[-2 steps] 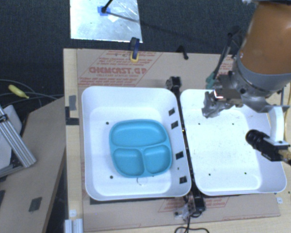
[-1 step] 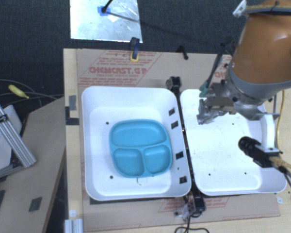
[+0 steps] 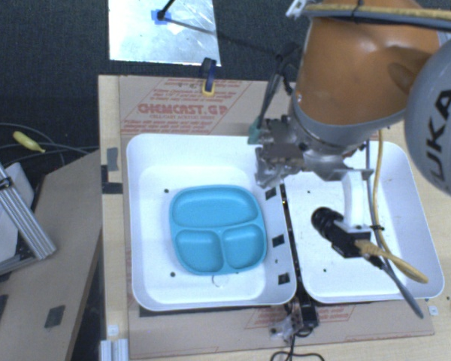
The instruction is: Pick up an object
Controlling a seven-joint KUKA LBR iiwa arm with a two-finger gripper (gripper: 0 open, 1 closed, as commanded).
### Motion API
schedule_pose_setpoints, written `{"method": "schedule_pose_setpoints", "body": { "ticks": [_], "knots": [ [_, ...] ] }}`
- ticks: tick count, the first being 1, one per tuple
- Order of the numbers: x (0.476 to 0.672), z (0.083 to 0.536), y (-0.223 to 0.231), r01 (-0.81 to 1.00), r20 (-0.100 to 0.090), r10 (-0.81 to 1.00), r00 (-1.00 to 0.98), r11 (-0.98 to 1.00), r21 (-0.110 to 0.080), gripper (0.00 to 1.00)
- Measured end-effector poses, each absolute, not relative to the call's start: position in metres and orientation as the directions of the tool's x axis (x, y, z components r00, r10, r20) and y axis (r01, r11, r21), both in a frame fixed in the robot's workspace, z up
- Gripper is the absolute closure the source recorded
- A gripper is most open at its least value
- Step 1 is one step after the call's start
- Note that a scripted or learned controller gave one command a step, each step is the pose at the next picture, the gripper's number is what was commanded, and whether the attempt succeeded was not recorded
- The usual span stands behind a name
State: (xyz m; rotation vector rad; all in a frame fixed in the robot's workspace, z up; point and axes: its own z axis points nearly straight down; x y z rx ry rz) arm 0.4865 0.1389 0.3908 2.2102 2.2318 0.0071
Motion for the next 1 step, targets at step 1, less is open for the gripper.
{"method": "schedule_pose_setpoints", "body": {
  "ticks": [1],
  "knots": [
    [0.4854,0.2042,0.1126,1.000,-0.002,1.000,0.002,-0.002,-0.008,1.00]
  ]
}}
